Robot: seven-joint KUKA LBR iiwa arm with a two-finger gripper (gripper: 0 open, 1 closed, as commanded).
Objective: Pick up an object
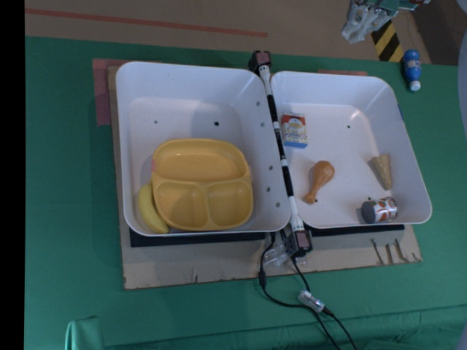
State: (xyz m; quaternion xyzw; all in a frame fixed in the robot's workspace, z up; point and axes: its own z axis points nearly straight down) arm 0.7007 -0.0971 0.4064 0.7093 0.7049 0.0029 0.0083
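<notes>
A surface [66, 195] covered in green cloth is filling most of the camera view. A flat sheet of brown cardboard [197, 268] is lying on the cloth, and two shallow white bins are sitting side by side on it: the left bin [182, 93] and the right bin [343, 97], their inner rims touching along a black-and-white strip [281, 162]. A black cable [292, 294] is trailing from the near end of that strip across the cloth. A small blue and white bottle [412, 68] is standing on the cloth beyond the right bin's far corner.
</notes>
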